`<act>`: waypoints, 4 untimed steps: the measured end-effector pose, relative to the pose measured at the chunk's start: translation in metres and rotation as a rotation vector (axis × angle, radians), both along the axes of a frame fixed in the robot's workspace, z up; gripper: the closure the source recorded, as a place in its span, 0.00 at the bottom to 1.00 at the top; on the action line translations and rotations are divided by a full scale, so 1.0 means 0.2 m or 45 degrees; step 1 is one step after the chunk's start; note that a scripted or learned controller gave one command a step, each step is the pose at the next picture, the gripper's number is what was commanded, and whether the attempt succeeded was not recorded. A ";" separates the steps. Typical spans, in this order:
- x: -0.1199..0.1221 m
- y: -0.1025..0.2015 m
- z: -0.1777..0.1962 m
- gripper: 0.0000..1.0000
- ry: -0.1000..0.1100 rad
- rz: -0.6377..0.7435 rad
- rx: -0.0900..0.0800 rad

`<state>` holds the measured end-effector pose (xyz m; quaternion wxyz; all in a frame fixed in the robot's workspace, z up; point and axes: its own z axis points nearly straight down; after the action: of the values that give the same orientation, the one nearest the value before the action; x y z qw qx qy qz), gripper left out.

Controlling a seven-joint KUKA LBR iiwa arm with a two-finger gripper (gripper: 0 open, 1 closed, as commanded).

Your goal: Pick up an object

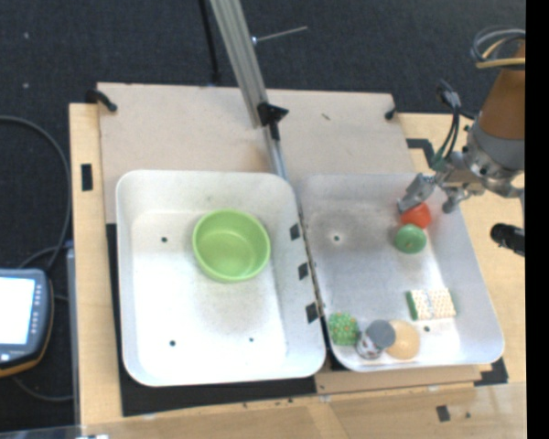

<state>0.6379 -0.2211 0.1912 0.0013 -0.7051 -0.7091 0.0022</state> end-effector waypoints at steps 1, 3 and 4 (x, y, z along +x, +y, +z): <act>-0.03 0.02 -0.22 0.00 -0.002 -0.005 -0.001; -0.03 0.01 -0.39 1.00 -0.012 -0.006 -0.004; -0.03 -0.01 -0.17 1.00 -0.014 -0.005 -0.001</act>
<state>0.6328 -0.2237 0.1576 -0.0030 -0.7065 -0.7077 -0.0014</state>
